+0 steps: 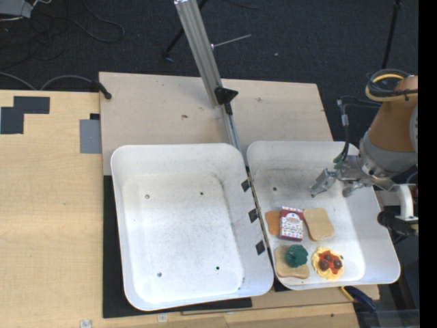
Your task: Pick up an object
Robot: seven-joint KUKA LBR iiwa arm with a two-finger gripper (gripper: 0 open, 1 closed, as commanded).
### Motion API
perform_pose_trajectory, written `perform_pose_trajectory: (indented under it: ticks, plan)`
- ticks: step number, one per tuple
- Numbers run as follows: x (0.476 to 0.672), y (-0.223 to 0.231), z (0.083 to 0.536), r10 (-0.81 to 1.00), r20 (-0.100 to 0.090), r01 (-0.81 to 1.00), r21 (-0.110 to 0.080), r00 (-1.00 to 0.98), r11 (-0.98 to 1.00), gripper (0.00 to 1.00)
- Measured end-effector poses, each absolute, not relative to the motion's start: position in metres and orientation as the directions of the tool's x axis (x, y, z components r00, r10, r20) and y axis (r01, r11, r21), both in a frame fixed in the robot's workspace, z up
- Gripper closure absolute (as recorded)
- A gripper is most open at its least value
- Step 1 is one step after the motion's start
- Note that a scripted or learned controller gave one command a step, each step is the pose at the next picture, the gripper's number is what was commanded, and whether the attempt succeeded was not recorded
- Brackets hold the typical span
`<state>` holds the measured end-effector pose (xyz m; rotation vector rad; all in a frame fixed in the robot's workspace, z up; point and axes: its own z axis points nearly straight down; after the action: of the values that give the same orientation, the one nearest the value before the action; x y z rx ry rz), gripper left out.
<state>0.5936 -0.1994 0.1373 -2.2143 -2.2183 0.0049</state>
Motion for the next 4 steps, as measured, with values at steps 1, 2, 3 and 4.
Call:
perform_pose_trajectory:
  ticks: [1, 2, 3, 4]
  plan:
    - [0.594, -0.201, 0.15, 1.0, 0.001, 1.0, -0.003, 0.001, -0.001, 1.0]
    - [0.592, -0.206, 0.194, 1.0, -0.001, 1.0, 0.002, 0.003, -0.003, 1.0]
    - [0.6, -0.209, 0.239, 1.0, -0.002, 1.0, 0.004, -0.001, 0.001, 1.0]
    - [0.6, -0.21, 0.276, 1.0, -0.001, 1.0, 0.003, -0.002, 0.002, 1.0]
